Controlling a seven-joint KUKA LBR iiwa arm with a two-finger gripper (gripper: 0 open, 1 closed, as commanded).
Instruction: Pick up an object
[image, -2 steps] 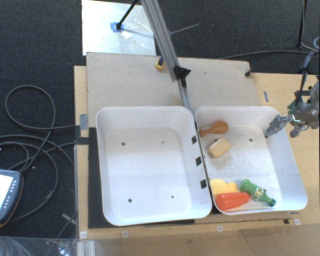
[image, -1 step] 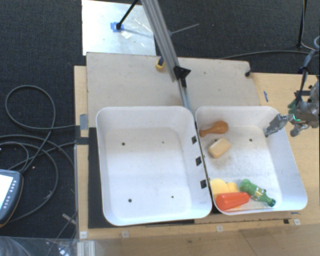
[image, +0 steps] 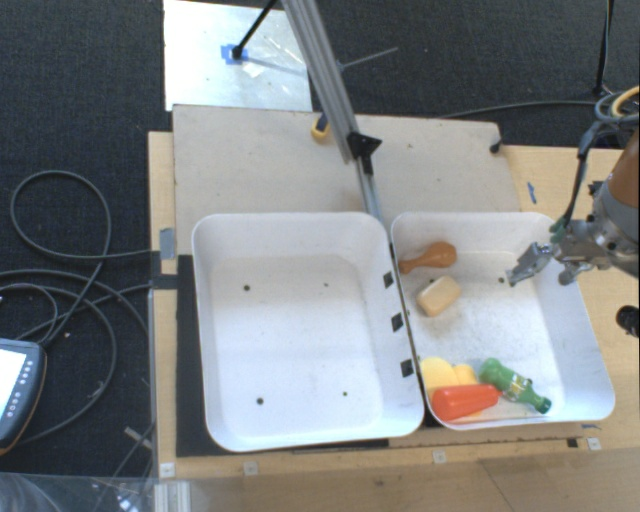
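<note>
Several objects lie in the right bin (image: 575, 330). A brown drumstick-shaped piece (image: 428, 258) rests near its far left corner, with a beige block (image: 438, 296) just in front of it. Along the near wall sit a yellow piece (image: 447, 374), an orange-red piece (image: 465, 401) and a green bottle (image: 515, 385) lying on its side. My gripper (image: 544, 270) hangs over the far right part of this bin. It is open, nothing is between its fingers, and it is well apart from every object.
The left bin (image: 205, 300) stands beside the right one, with black clips along the shared wall. A slanted metal pole (image: 335, 90) rises from the back of the bench. Cables and a pendant lie on the floor at left.
</note>
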